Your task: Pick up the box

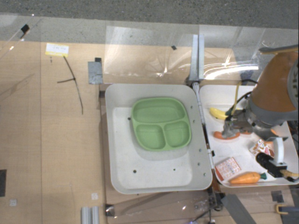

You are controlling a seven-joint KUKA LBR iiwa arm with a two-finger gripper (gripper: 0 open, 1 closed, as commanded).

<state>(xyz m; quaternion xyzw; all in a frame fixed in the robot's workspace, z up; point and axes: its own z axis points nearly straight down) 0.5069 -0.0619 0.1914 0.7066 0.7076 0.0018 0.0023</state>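
Observation:
The box [227, 168] is small, flat and red and white. It lies near the front left corner of the right bin [219, 94]. My gripper [229, 129] hangs farther back in that bin, over an orange-red sausage-shaped piece [222, 136] and well apart from the box. Nothing shows held in it.
A yellow banana [216, 112] lies behind the gripper, and an orange carrot [245, 178] lies right of the box by the front wall. A small white and orange packet [261, 147] sits under the wrist. The left bin [117, 171] holds a green divided plate [161, 123].

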